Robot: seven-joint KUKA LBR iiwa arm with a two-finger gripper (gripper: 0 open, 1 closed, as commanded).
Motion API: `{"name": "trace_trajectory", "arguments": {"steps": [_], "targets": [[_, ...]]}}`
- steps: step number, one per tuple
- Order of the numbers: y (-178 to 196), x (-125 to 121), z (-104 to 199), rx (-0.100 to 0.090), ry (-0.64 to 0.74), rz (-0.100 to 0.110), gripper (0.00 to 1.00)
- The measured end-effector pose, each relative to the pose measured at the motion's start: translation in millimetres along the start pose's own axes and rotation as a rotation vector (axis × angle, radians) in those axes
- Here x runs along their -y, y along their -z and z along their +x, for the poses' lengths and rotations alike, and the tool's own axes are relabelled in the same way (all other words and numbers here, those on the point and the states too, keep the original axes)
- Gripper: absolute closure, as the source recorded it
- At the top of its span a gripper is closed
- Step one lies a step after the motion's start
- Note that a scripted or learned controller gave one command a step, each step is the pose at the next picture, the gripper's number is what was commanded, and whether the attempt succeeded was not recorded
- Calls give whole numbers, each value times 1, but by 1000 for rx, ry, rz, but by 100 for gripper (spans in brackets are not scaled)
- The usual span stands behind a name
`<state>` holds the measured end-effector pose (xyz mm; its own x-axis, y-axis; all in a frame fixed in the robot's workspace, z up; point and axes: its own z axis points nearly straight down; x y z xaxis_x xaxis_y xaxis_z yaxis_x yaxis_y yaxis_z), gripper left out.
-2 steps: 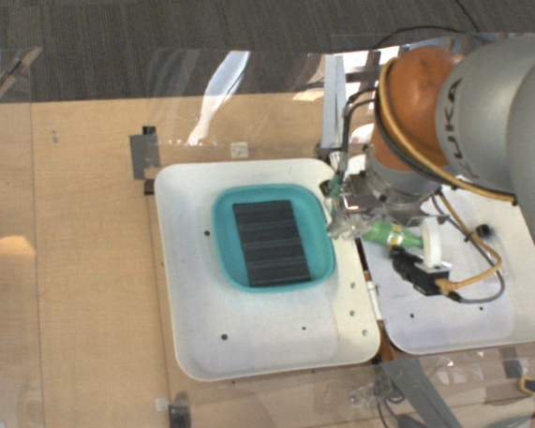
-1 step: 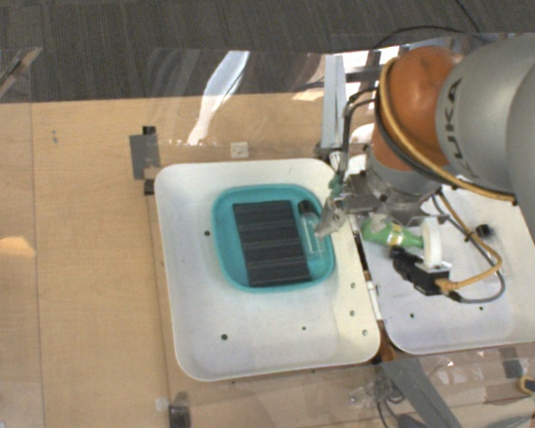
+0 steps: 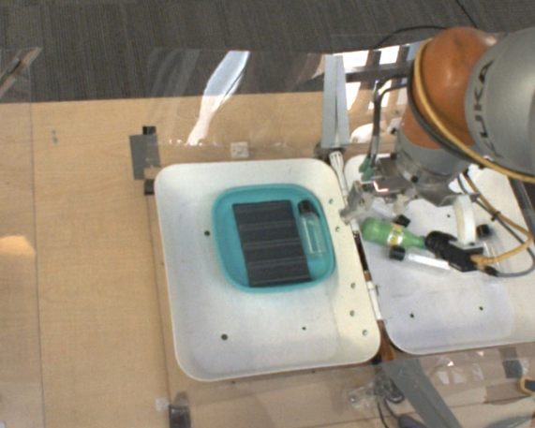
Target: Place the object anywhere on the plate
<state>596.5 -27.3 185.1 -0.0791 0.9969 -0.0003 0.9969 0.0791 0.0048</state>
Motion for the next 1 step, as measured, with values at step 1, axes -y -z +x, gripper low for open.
{"name": "trace_trajectory", "arguments": {"steps": [1], "targets": [[0,12,-44,0,39,1,0]]}}
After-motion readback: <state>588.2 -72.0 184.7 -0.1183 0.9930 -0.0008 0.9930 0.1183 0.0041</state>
